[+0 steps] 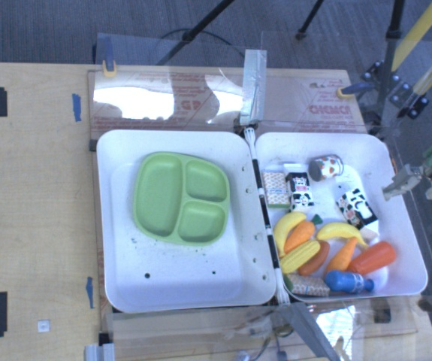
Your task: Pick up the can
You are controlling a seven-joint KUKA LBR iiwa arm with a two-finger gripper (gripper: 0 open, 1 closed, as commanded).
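Observation:
The can (325,167) is small, grey and white with a red patch, and lies on its side near the back of the right bin (409,224). My gripper (405,184) shows as a pale grey shape at the right bin's right rim, to the right of the can and apart from it. Nothing is visibly held in it.
In front of the can lie a patterned box (276,189), two cow-print cartons (356,205), bananas (341,232), carrots (300,235), an orange-red vegetable (373,258) and a blue bottle (348,282). A green divided plate (179,198) sits in the left bin (118,262).

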